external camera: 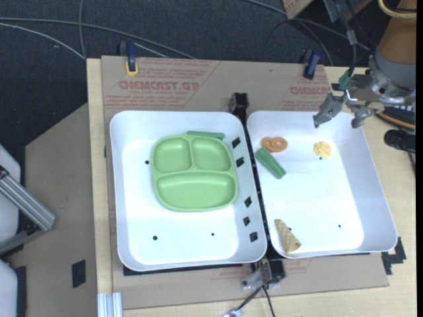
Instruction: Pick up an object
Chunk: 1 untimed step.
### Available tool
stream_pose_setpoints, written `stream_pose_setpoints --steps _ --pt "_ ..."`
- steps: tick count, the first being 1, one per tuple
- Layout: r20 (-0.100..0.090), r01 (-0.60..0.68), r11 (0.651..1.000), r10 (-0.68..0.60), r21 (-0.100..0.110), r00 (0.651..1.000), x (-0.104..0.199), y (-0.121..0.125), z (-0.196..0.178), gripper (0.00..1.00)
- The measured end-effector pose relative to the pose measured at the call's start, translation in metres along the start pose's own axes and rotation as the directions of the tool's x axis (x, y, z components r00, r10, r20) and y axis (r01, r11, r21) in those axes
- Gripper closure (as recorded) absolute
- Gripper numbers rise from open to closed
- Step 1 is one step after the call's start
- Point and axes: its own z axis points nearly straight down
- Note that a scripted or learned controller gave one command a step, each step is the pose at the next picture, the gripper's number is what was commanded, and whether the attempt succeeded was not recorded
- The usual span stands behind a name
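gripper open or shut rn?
Open. The gripper hangs over the right bin's far edge, its two fingers spread apart with nothing between them.

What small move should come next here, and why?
Probably lower the open end effector toward the small yellow lumpy piece. The end effector sits near the right white bin's far rim with nothing between its fingers, and that piece is the nearest object, lying apart from the others.

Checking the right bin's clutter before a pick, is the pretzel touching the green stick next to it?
Apart. The camera view shows a thin strip of white bin between the pretzel and the green stick.
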Motion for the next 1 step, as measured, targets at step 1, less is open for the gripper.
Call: stream_pose_setpoints --steps 1 --pt "-0.001 -0.001 1.0 0.001 0.005 1.0 -0.0076 -0.0055 0.048 0.0"
